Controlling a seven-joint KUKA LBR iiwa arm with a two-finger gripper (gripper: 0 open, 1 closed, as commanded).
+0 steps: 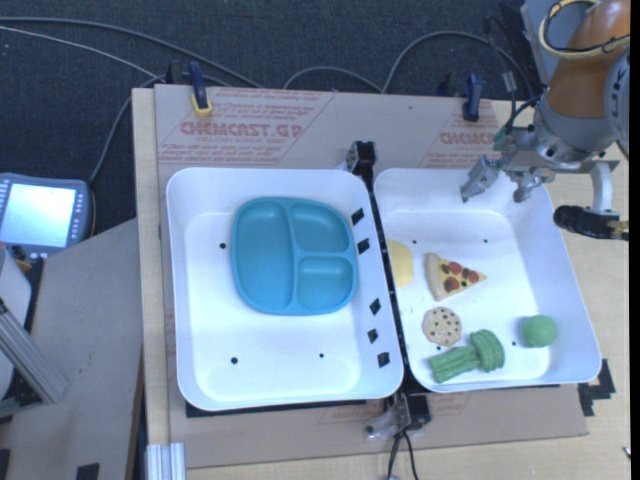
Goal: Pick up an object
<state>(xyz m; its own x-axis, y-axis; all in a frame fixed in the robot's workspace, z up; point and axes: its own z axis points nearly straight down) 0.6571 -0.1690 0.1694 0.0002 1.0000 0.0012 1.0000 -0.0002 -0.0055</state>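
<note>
The right bin holds a toy pizza slice, a yellow half-round piece by the divider, a chocolate-chip cookie, a green broccoli-like toy and a green ball. My gripper hangs over the back edge of the right bin, well above and behind the pizza slice. Its two fingers are spread apart with nothing between them.
A blue divided plate lies in the left bin. Black clips run along the seam between the bins. Blue clamps hold the cardboard at the back. A tablet sits far left.
</note>
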